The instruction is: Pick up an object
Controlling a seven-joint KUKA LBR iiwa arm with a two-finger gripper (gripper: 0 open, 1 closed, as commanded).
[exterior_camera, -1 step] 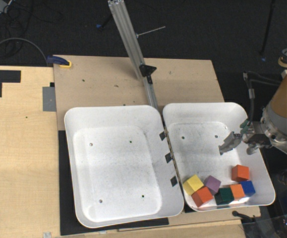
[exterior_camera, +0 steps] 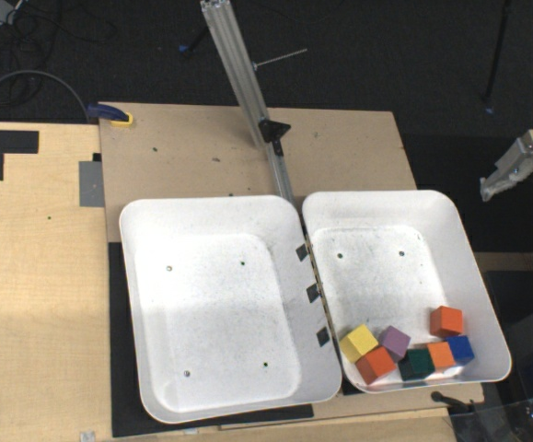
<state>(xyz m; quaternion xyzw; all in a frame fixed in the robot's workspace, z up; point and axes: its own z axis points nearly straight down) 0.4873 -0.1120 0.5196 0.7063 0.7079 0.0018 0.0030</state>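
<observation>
Several small coloured blocks are huddled in the near right corner of the right bin [exterior_camera: 376, 219]. A yellow block [exterior_camera: 359, 341] and a purple block [exterior_camera: 395, 341] lie beside a red block [exterior_camera: 375, 365]. A dark green block [exterior_camera: 417, 364], an orange block [exterior_camera: 441, 354] and a blue block [exterior_camera: 461, 349] lie along the bin's near wall. Another red block [exterior_camera: 446, 320] sits just behind them. My gripper [exterior_camera: 508, 171] is a grey shape at the view's right edge, beyond the right bin's far right corner and well apart from the blocks.
The left bin [exterior_camera: 211, 215] stands against the right one, joined by black clips [exterior_camera: 312, 292]. A slanted aluminium post [exterior_camera: 243, 76] with a black bracket [exterior_camera: 272, 130] rises behind the bins. A blue and yellow clamp [exterior_camera: 110, 113] lies at the board's far left corner.
</observation>
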